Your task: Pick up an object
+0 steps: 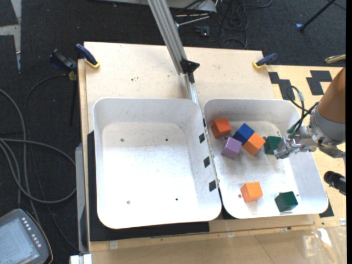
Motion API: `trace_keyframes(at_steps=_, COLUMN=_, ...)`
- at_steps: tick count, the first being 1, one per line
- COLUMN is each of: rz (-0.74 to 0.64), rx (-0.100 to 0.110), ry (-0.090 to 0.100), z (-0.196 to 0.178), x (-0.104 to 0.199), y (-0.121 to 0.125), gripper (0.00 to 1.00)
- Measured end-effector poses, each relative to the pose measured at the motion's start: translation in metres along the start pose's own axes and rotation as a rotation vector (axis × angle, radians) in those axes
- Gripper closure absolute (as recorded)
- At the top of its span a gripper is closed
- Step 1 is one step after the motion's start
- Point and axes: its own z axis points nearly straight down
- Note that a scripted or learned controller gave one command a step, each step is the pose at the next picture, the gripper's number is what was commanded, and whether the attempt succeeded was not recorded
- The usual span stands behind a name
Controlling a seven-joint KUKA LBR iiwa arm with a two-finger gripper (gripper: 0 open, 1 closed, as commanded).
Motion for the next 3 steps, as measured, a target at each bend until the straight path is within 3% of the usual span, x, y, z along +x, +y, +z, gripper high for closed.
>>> trace_keyframes(at_steps=2, rz=-0.001, rx=0.002, ry=0.001, z=-0.073, x=0.002, y=0.006, gripper=1.00)
trace_keyframes(at_steps=3, rz=-0.006, rx=0.004, ry=0.004, z=-0.069, x=0.058, y=0.036, gripper=1.00)
